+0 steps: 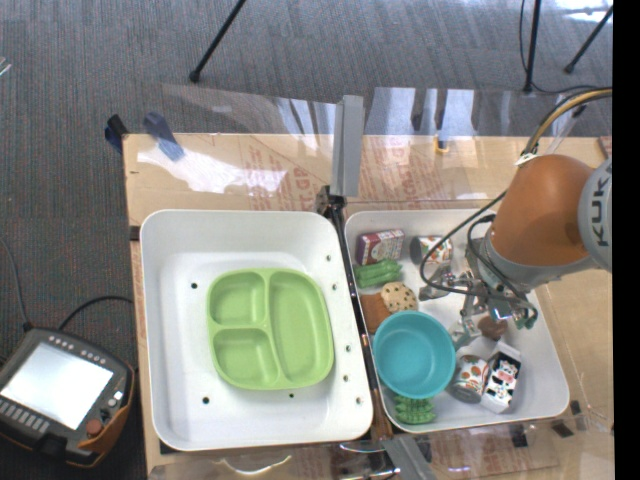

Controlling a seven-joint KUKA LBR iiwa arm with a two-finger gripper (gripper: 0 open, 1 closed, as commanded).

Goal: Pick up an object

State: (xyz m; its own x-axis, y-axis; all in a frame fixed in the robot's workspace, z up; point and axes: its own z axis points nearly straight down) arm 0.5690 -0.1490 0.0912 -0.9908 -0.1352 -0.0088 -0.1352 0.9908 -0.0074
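Here, the grey arm w/ orange band [540,213] reaches in from the right, its gripper [487,320] low over the right shallow white bin [545,368]; can't tell what state the hand is in, cables and wrist block it. Right bin contents: teal round plastic bowl [414,354] at centre-front, cow-print small carton [502,380] and a small tin can [467,378] just beside it to the right, maroon small box [380,245] near the back wall, green pod-like toy [378,273] below it, spotted cookie-like piece [398,296] touching the bowl's rim. Left white bin [170,318] holds a lime-green three-compartment plastic tray [270,328], lying flat, approx. central.
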